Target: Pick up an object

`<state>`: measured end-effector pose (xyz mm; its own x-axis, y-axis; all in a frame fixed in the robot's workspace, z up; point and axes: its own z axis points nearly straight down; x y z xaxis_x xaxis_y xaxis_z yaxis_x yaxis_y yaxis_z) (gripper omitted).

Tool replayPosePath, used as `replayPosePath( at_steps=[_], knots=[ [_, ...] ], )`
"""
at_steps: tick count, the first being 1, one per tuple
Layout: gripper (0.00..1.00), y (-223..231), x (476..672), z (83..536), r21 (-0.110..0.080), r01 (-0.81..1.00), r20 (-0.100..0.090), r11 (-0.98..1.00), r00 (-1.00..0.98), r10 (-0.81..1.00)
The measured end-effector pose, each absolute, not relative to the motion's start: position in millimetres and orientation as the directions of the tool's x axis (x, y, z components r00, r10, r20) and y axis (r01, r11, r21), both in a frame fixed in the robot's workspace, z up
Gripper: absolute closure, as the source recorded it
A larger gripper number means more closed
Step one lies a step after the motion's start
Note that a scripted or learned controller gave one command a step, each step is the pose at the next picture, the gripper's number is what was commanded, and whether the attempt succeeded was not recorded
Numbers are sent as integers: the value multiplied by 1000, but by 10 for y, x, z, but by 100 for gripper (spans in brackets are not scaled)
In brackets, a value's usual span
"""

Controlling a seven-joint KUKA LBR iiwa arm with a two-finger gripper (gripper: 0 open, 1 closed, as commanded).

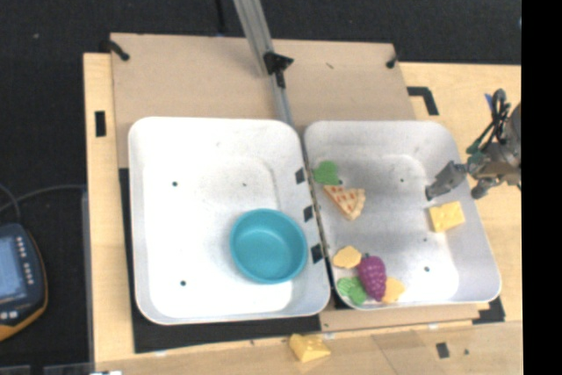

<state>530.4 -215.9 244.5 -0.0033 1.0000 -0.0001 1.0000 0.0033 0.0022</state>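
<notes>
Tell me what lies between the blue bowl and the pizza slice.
In the camera view, the adjoining rims of the two bins run between the blue bowl and the pizza slice; otherwise just bare white bin floor, no other object.

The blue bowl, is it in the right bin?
No, the blue bowl sits in the left bin, near its right wall.

Yellow cheese block [446, 216] lies flat near right bin's right wall; seemingly ungrasped.

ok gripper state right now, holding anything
Gripper: at the right bin's right edge, just above the yellow cheese-like block; nothing seen between its fingers; open or shut cannot be told.
</notes>
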Motion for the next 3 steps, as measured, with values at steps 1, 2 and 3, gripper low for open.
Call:
replayPosePath(
  at_steps=[1,2,3],
  knots=[
    [0,-2157,5305,2444,2,1000,0,3,-3,1000],
    [0,-2262,5280,1871,-4,1000,-1,-1,1,1000],
    [0,-2170,5285,1309,-5,1000,0,-1,1,1000]
  ],
)
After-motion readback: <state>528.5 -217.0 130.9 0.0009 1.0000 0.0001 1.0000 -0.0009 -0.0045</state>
